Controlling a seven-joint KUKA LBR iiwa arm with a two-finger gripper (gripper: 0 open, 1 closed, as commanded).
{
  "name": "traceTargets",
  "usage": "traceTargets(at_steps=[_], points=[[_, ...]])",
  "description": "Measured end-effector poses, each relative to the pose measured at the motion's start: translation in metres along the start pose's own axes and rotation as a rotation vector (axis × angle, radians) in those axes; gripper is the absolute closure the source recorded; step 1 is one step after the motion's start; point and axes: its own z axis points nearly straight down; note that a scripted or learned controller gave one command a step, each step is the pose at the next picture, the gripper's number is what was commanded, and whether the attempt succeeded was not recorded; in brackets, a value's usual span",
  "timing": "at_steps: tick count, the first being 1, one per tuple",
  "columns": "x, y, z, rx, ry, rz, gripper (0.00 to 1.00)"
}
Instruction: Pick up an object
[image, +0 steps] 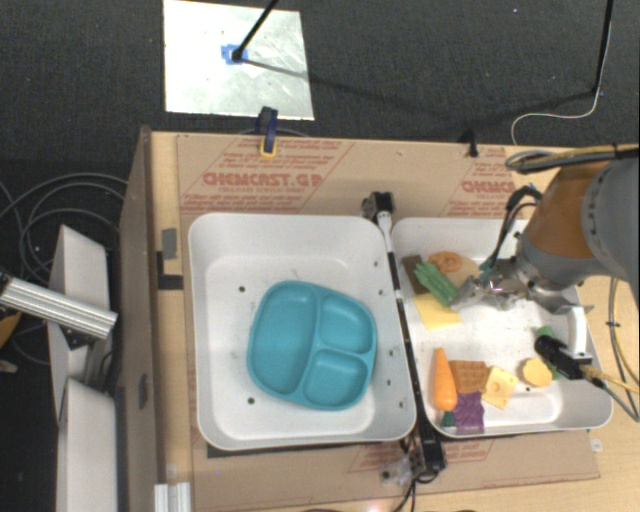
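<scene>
Two white bins sit side by side on the tabletop (300, 165), a cardboard-covered surface with red print. Left bin (215, 300) holds one thing: a blue tray (312, 343) with three compartments, lying flat near the middle.

Right bin (580, 405) is the landmark for the rest.
- Arm (585, 225) comes in over the bin's right rim, grey with an orange band, wrist bent down into the bin's upper half.
- Tool (478, 287) sits low over the bin's upper middle, pointing toward the divider between the bins. Whether its fingers are apart or together cannot be told; nothing is seen between them.
- Green block (433, 280) lies at a slant in the bin's upper left, just beside the tool tip.
- Tan round piece (450, 262) is above the green block, near the bin's top wall.
- Yellow block (436, 313) lies just below the green block, touching or overlapping it.
- Carrot (443, 380) stands along the bin's lower left, near the divider.
- Brown waffle piece (468, 376) is just right of the carrot; purple piece (468, 413) lies below it at the bottom wall.
- Yellow cheese wedge (499, 387) is right of the waffle piece.
- Round yellow piece (537, 373) lies in the bin's lower right, next to a black part of the arm's fittings.
</scene>
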Motion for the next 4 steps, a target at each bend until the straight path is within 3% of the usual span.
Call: traceTargets(at_steps=[1, 2, 3, 4], points=[[-0.057, -0.101, -0.038, 0.011, 0.0, 0.019, 0.0], [0.035, -0.094, -0.051, 0.008, 0.005, 0.0, 0.0], [0.07, -0.098, 0.002, 0.009, 0.002, 0.004, 0.0], [0.025, -0.098, 0.0, 0.007, -0.001, 0.013, 0.0]])
